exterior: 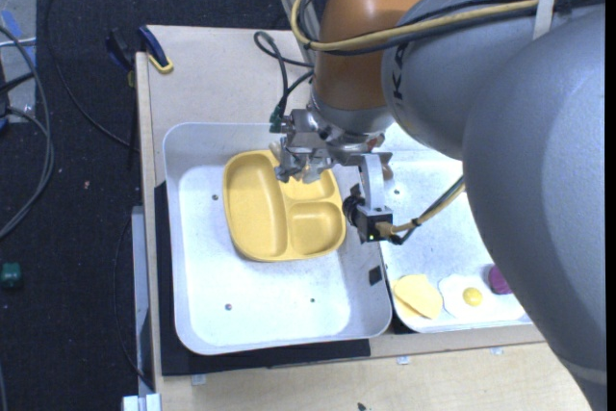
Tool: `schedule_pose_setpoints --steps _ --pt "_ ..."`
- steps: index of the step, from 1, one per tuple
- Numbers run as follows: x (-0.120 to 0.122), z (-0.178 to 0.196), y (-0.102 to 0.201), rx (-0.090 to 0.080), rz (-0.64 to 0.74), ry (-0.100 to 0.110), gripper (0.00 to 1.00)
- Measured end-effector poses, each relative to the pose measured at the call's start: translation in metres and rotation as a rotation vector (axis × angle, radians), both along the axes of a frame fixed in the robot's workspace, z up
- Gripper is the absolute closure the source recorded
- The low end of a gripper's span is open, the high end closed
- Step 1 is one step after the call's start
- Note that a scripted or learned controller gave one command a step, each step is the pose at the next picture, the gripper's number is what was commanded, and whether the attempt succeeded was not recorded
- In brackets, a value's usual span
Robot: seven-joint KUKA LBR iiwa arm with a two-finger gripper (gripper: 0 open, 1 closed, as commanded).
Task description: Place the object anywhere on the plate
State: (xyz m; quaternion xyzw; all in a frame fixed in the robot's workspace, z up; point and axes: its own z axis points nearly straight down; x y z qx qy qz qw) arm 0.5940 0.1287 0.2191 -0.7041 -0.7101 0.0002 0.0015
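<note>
Yellow divided plate (279,207) sits flat in the left bin (192,303), toward its far right side, compartments facing up.

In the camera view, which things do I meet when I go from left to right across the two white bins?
Yellow divided plate in the left bin → gripper over the plate's right edge → pale yellow piece → toy fried egg → small purple object.

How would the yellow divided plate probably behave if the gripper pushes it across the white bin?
The yellow plate looks like rigid moulded plastic, so it would probably slide as one piece without bending. It sits low and flat in the left bin, so tipping seems unlikely. It looks light, so a nudge from the gripper may spin it.
</note>
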Motion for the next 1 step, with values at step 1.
schedule_pose_setpoints --steps 1 --pt "0.0009 0.0003 -0.0038 -0.002 -0.006 -0.001 0.0"
